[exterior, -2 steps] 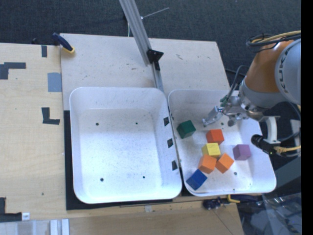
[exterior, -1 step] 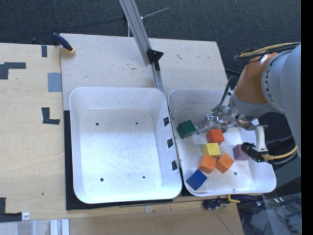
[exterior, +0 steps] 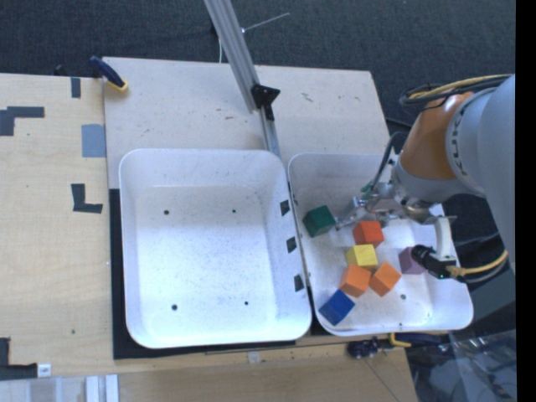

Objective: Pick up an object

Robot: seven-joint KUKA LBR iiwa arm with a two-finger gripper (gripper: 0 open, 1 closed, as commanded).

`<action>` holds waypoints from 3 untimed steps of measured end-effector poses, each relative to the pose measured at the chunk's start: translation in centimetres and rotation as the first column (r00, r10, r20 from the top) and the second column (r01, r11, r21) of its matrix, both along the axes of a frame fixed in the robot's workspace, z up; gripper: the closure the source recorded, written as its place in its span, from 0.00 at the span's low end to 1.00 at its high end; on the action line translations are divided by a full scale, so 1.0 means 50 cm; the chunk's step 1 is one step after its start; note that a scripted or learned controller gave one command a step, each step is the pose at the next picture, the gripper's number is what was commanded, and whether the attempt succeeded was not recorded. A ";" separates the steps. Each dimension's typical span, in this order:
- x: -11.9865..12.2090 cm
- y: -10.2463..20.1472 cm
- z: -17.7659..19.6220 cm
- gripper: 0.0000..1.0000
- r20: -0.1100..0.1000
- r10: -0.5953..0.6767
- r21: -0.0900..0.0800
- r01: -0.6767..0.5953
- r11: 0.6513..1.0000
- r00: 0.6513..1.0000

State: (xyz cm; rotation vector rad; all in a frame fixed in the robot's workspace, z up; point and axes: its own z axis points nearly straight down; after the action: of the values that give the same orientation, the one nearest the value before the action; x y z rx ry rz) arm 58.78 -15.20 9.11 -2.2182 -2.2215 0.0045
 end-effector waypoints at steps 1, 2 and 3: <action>0.000 0.002 0.020 1.00 0.000 0.001 0.001 -0.001 1.000 1.000; 0.015 -0.003 0.110 1.00 0.006 -0.001 0.000 0.001 1.000 1.000; 0.013 0.002 0.236 1.00 0.009 0.000 -0.001 0.000 1.000 1.000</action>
State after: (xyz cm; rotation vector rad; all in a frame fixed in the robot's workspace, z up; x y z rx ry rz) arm 59.43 -15.09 20.94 -2.2229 -2.2269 -0.0043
